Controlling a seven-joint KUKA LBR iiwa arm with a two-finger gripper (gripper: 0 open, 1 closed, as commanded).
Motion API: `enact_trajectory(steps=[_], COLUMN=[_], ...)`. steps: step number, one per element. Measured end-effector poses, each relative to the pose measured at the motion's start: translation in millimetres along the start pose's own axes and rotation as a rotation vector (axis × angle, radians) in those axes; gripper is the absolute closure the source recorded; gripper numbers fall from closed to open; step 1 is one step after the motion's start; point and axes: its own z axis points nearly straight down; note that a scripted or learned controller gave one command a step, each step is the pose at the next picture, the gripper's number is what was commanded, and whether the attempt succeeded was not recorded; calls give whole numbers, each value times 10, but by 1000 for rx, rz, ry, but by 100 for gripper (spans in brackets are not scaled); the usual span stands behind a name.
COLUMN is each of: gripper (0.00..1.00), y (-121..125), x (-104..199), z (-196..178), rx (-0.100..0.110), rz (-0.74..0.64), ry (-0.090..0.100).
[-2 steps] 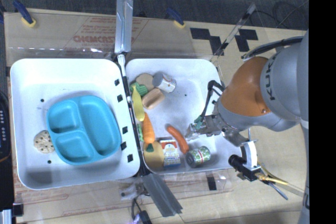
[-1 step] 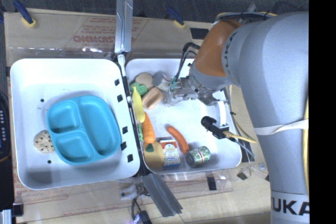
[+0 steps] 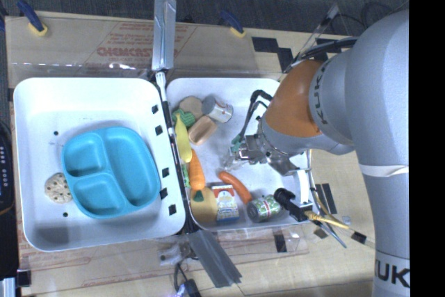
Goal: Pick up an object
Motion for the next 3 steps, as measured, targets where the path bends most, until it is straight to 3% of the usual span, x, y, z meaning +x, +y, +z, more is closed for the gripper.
enact_trajectory(steps=[1,2,3], gripper=[0,0,0], y=[-546,738,1202], x=[-117,-216,-203], z=[-5,4,23], rx=[-4,-3,18], rz=[-46,-105,-107], ry=[0,-1,5])
